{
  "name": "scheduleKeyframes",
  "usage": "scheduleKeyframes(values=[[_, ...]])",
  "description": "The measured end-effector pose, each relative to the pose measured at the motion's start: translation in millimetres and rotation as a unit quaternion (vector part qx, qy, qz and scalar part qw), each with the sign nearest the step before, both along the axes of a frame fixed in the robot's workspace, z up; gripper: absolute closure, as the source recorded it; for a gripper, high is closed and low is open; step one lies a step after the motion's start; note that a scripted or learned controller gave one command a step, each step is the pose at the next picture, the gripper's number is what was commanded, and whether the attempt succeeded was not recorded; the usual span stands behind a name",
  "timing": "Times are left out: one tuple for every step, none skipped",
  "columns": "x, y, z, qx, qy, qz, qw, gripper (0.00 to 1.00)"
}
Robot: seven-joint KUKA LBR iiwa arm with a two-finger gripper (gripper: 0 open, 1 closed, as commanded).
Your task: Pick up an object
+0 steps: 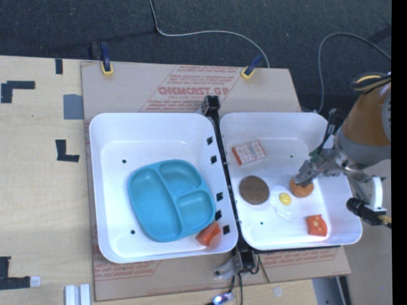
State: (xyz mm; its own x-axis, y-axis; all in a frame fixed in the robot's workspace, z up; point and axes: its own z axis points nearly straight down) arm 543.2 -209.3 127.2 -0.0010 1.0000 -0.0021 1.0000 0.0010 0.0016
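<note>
In the right bin [280, 124] lie a brown round patty [254, 190], a fried egg with a yellow yolk [284, 200], a red piece [316, 225], a white and orange packet [248, 152] and an orange round object [302, 187]. My gripper [306, 174] reaches down from the right, right over the orange round object and touching or nearly touching its top. The fingers are too small and dark to read. The left bin [102, 138] holds a blue divided plate [171, 199] and an orange-red piece [208, 235] at its front right corner.
The arm [365, 129] with its orange band comes in over the right bin's right wall. A black divider clamp [211, 105] sits between the bins at the back. Cables trail over the dark floor behind the cardboard sheet [184, 84].
</note>
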Motion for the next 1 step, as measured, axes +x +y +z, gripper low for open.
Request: scheduleKeyframes(values=[[5.3, -1.8, 43.0, 0.0006, 0.000, 0.000, 1.0000, 1.00]])
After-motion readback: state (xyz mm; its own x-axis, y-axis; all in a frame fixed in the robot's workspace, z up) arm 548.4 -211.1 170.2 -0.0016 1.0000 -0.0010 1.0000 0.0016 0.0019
